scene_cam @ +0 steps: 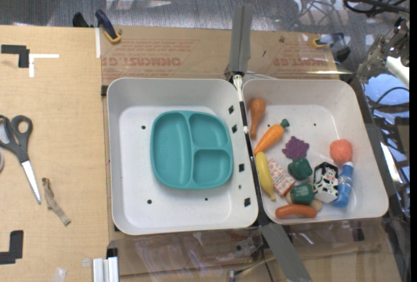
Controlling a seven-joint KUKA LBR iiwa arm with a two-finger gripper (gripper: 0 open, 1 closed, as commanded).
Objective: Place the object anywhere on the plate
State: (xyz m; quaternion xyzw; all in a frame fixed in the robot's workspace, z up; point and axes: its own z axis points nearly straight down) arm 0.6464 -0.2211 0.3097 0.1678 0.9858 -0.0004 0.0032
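Note:
A teal divided plate (191, 149) lies in the left white bin (130, 209), with nothing on it. The right bin (339, 105) holds several toy foods: a small orange carrot (257, 111), a larger carrot with a green top (272, 136), a yellow banana (263, 172), purple grapes (298, 147), an orange ball (341, 150), a sausage (295, 211), green pieces (301, 170), a black-and-white carton (326, 182) and a blue bottle (344, 184).
Scissors (21, 150) and a strap scrap (55, 201) lie on the wooden board at the left. A blue-and-yellow clamp (107, 25) sits at the cardboard's far left corner. Cables and metal parts (391, 46) stand at the upper right.

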